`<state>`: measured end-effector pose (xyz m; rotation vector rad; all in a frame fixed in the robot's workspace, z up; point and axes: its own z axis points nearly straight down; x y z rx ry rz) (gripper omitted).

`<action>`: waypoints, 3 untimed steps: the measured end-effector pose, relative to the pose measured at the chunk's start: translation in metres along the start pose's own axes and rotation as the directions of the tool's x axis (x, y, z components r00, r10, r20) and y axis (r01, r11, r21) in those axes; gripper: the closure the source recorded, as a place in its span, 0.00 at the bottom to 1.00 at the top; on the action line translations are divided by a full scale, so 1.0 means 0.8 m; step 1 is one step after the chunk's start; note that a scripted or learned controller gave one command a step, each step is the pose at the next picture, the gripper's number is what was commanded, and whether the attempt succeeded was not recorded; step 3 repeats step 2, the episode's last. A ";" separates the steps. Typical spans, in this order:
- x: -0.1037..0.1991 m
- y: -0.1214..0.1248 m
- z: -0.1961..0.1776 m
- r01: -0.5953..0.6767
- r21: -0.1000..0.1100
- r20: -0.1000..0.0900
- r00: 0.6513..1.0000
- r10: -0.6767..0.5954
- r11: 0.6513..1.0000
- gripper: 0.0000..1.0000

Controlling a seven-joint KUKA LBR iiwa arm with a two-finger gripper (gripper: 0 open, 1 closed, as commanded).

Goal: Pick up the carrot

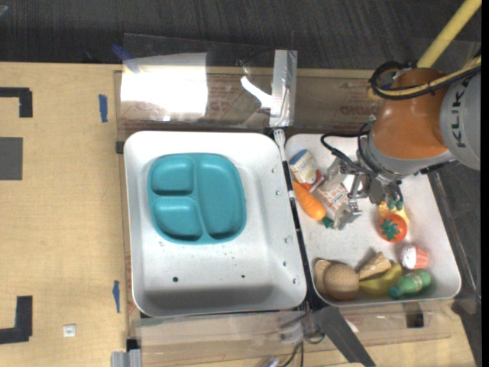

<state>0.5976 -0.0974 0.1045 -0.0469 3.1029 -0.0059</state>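
Below, white bins on cardboard bench.

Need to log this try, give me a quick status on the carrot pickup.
Claw low in right bin, beside carrot, not gripping it. Carrot lies by bin's left wall. Small bottle close behind it.

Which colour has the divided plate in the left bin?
The divided plate is teal blue, seen clearly in the camera view.
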 end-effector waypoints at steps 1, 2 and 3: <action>0.058 -0.014 -0.001 -0.007 0.002 0.012 1.000 0.007 1.000 0.00; 0.057 0.020 -0.107 0.425 -0.015 -0.021 0.905 -0.426 0.905 0.00; 0.057 0.020 -0.107 0.425 -0.015 -0.021 0.905 -0.426 0.905 0.00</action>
